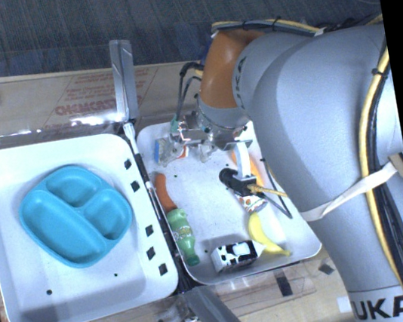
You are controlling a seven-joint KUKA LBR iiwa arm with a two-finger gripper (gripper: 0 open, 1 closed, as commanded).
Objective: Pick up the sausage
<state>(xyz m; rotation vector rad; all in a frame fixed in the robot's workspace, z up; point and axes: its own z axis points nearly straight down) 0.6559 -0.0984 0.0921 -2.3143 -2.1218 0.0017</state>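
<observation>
The sausage (162, 190), a short orange-brown link, lies against the left wall of the right bin (218, 215), just behind the green bottle. My gripper (185, 139) hangs over the back left corner of that bin, a little behind and to the right of the sausage and apart from it. The grey arm reaches in from the right and hides the bin's right side.
A green bottle (183, 236) lies along the left wall near the front. A banana (264, 234) and a black-and-white box (234, 255) sit at the front. A small blue item (158, 152) is beside the gripper. The left bin (26, 300) holds a blue divided plate (76, 214).
</observation>
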